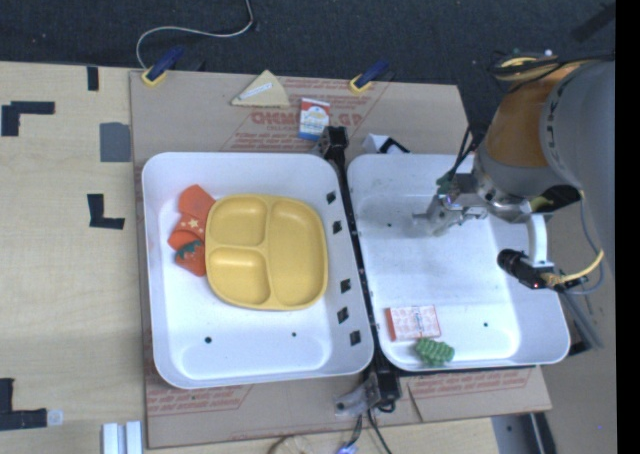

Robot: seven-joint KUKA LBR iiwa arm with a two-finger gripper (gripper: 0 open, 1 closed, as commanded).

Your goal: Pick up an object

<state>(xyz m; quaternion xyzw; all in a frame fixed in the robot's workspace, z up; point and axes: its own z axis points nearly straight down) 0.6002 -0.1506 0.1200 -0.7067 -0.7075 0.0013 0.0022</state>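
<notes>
Camera view looks down on two white bins side by side. Left bin (165,342) holds a yellow divided plate (267,250) with an orange toy (191,229) just beside its left edge. Right bin (540,337) holds a red-and-white card (413,322) and a small green object (435,350) near its front edge. Over this bin's back part hangs the gripper (447,210), well apart from both items; whether it is open or closed, I cannot tell.

grey arm (560,132) bent, gripper (447,204) low
</notes>
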